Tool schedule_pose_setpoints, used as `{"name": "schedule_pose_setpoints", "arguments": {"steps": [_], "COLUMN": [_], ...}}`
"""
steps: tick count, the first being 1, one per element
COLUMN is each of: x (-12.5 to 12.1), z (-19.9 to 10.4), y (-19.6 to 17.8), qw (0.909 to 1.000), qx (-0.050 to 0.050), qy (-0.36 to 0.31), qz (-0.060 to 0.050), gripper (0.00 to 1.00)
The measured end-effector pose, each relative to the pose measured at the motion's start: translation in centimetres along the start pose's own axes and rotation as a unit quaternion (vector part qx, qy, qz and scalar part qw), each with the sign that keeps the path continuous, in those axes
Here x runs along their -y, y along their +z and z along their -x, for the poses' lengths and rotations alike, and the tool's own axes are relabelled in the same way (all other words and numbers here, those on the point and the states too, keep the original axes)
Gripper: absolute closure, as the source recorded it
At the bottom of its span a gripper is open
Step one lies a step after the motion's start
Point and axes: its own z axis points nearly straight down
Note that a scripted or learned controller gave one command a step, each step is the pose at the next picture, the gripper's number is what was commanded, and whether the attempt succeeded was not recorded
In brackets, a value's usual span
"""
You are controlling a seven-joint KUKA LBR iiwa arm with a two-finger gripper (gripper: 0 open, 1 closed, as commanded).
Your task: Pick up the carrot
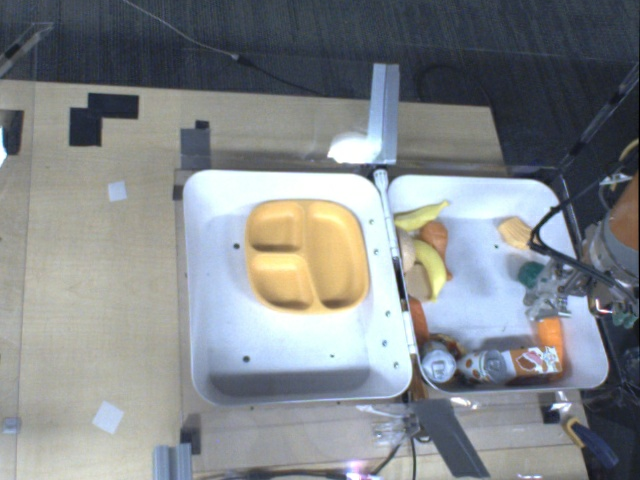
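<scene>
Pale wood surface carries two shallow white bins. Tucked into the right bin's near right corner, the carrot looks like a short orange stub, smooth and tapering, close against the wall and a lying bottle with an orange label. Directly above it hangs the pincer, metallic; how wide it stands I cannot tell. Likely trouble: the wall and bottle crowd the descent, and a smooth rounded carrot could roll or squirt free. Nearby lie two curved bananas and a shiny can; the left bin holds a yellow divided plate.
</scene>
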Motion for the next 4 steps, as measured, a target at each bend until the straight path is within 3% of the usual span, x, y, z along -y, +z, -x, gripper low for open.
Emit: {"name": "schedule_pose_setpoints", "arguments": {"steps": [1, 2, 3, 4], "x": [0.1, -4.0, -8.3, -4.3], "z": [-1.0, -1.9, -2.5, -1.7], "y": [0.6, -3.7, -3.9, 6.9], "qw": [0.9996, 0.9787, 0.9537, 0.9694], "qx": [-0.001, -0.001, -0.003, 0.004], "qy": [0.029, 0.205, 0.301, 0.245], "qz": [0.0, 0.0, 0.0, 0.001], "gripper": [1.0, 1.0, 1.0, 1.0]}}
